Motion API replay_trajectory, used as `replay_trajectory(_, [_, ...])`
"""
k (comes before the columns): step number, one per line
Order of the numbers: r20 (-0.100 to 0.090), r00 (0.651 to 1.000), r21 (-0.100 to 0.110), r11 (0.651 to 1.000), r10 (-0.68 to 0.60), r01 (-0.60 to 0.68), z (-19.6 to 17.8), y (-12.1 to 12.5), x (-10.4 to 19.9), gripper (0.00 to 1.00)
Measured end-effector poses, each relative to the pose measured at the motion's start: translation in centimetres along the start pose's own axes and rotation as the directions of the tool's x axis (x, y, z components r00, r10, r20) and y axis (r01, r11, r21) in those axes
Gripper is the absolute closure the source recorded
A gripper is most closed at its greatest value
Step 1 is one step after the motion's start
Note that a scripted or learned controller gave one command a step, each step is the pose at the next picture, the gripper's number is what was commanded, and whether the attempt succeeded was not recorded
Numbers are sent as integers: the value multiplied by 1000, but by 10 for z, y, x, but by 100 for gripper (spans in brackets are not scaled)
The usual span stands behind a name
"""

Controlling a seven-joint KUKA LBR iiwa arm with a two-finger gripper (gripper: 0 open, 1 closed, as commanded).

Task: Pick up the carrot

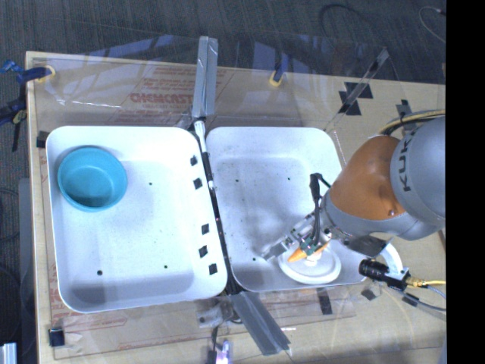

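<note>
Small orange carrot (311,253), lying on a white plate (311,271), right bin's near corner

This is a robotics lab. A wooden bench (68,74) stands on dark carpet (114,6), carrying two white bins (136,279) screened by clear plastic sheets clamped at the bench's far edge. Cables (420,283) trail at the bench's right, where a grey and orange arm (386,184) reaches in.
</note>
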State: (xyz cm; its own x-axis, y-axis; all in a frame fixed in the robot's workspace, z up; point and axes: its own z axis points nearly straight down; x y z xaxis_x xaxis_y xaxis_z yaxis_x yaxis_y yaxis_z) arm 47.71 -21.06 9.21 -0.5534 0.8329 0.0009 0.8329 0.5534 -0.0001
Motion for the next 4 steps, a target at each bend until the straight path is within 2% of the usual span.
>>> replay_trajectory(1, [1, 1000, -1, 1000, -5, 5, -10, 1, 0, 100])
replay_trajectory(2, [1, 1000, -1, 1000, -5, 5, -10, 1, 0, 0])
replay_trajectory(3, [1, 958, -1, 958, 286, -286, -1, 0, 0, 0])
replay_trajectory(4, [3, 818, -8, 818, 575, -575, -2, 2, -1, 0])
